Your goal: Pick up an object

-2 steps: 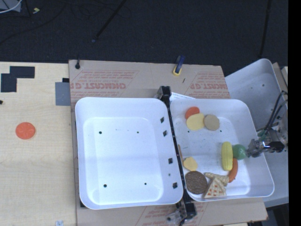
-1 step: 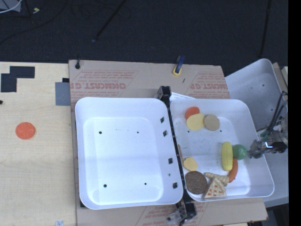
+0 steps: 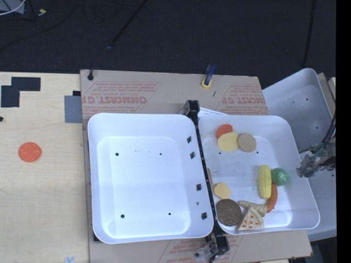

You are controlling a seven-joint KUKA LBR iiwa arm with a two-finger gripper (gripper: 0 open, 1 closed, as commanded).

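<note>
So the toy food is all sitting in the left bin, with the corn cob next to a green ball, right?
Not quite: the camera view shows the toy food in the right bin, not the left bin. The rest holds: the corn cob lies beside the green ball.

at the right edge of the frame, a little below mid-height, a small dark grey metal gripper assembly (image 3: 313, 165) pokes in, blurred and too small to read in detail. its outline is knobbly and irregular, with lighter greyish glints. thin dark cables (image 3: 330, 129) curve up from it toward the upper right.
</note>
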